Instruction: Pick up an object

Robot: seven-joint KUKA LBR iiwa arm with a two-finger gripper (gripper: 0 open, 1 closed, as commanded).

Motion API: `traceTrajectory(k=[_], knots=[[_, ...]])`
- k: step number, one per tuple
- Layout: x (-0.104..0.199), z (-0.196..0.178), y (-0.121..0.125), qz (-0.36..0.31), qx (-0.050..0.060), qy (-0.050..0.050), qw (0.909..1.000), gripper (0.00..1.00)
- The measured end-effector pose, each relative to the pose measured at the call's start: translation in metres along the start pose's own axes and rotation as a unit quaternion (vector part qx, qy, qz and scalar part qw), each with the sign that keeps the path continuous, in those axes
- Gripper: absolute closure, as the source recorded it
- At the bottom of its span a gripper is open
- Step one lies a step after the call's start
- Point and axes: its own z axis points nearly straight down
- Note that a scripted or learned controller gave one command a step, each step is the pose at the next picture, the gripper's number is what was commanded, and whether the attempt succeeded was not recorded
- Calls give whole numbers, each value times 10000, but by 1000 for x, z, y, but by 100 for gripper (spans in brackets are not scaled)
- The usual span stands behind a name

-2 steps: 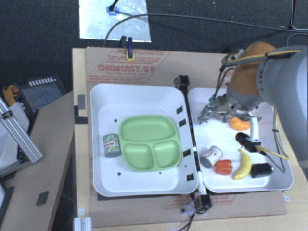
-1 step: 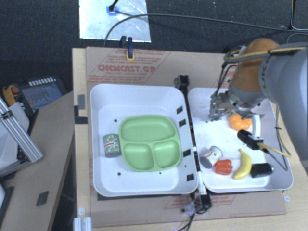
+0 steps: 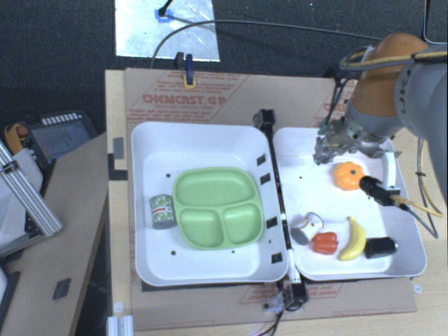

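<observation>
banana (image 3: pixel 353 238), yellow, front of right bin (image 3: pixel 302 187); black block (image 3: pixel 380 246) just beside it; red pepper (image 3: pixel 323 243) to its left. orange fruit (image 3: pixel 348 175) mid-bin. gripper (image 3: pixel 327 151) over the bin's far part, near the orange fruit; i cannot tell whether it is open or holding anything. left bin (image 3: pixel 150 159): green divided plate (image 3: pixel 215 207), small can (image 3: pixel 162 211).

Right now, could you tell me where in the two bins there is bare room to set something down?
Left bin: the far strip behind the green plate is bare; the can stands beside the plate. Right bin: a bare patch lies between the gripper and the pepper. Its near edge is crowded by pepper, banana and black block.
</observation>
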Motion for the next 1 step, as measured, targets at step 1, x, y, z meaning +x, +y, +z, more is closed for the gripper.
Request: traceTrajectory(k=[1], knots=[[-7, -62, 4, -1, -5, -4, 10000, 100]])
